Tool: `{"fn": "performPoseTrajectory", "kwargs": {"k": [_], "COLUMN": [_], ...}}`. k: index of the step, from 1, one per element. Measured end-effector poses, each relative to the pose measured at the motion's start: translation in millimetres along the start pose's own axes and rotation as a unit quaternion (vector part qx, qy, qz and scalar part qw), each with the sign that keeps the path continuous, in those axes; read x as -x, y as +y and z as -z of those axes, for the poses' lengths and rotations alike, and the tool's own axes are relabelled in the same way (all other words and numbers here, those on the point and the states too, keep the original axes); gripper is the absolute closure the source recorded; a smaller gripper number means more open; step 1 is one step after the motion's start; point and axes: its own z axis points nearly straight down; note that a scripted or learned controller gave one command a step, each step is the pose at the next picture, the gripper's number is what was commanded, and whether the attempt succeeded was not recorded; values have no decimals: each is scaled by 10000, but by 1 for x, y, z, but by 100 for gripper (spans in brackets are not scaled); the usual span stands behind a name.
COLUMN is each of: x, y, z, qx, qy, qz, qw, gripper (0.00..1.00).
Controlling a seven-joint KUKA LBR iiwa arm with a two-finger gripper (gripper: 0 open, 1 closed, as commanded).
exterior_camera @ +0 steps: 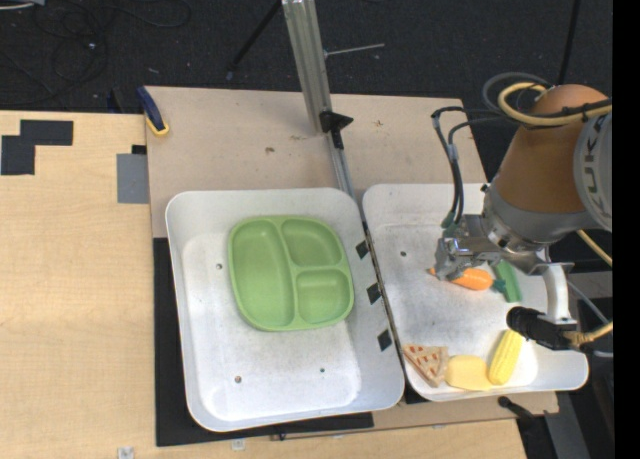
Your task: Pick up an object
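The arm (545,162) reaches in from the right and bends down over the right bin (415,332). Its tool (458,255) hangs low above that bin's middle, right at a carrot (472,278), an orange piece with a green top that lies just under and beside the metal tip. Whether the tool is open, closed, or gripping the carrot, I cannot tell; the tip is small and partly hidden by the wrist, and the carrot appears to lie on the bin floor.

Along the near edge of the right bin lie three more things. A corn cob (505,356) sits tilted toward the near right corner. Touching its left side is a pale yellow lump (465,373), possibly a lemon. Just left of that lies a waffle wedge (426,361), tan with a red rim, near the bin's near left corner.

The left bin (200,347) holds a green plate (291,272) with three compartments, set in its far half. The two bins stand side by side, touching along black clips (372,292), on the counter (75,297). A metal post (308,62) rises behind them.
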Motion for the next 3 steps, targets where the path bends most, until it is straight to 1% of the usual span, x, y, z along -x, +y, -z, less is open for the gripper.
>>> {"fn": "performPoseTrajectory", "kwargs": {"k": [1,2,3], "x": [-64,-116,-167], "y": [-3,-11,-5], "z": [4,15,21], "qx": [2,12,11], "qy": [7,0,-7], "qz": [14,11,7], "qw": [10000,10000,10000], "gripper": [100,100,100]}}
